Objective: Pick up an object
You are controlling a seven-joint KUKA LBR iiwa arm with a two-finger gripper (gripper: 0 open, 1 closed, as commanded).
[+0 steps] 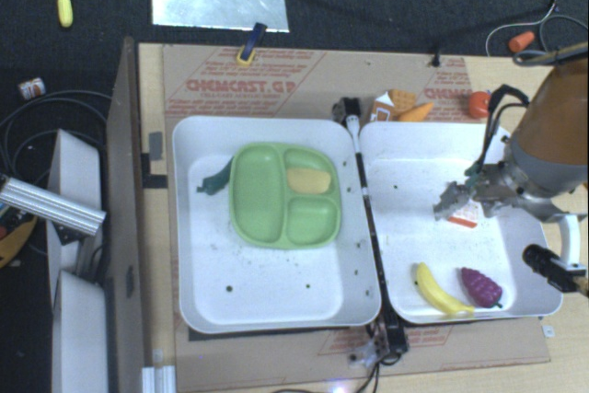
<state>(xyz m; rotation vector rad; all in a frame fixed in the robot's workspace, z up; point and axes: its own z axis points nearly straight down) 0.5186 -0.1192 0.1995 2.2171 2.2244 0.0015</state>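
While the claw hovers low over the right bin, whether it is open or closed cannot be determined. A small orange-and-white object lies just beneath it near the bin's right edge. The banana and purple grapes sit along the front edge. Risk: the flat object may slip out during closure.

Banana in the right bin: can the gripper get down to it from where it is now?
Probably yes. The banana lies apart from the purple fruit near the bin's front wall, nothing over it, and the gripper hangs in that same bin.
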